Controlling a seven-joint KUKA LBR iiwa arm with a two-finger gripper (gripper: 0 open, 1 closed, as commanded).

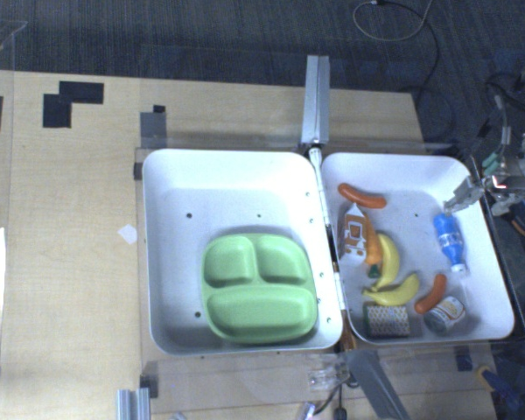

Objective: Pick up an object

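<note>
Hovering my gripper [469, 192] at the right bin's [402, 166] far edge, finger state I cannot tell, blue bottle [450, 240] just below, sausage [362, 196] well left.

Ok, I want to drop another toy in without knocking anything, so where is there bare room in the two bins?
The left bin has bare floor along its back and left side, around the green divided plate. In the right bin, the free strip runs between the bananas and the blue bottle. Its front edge is crowded: grater, can, sausage.
</note>
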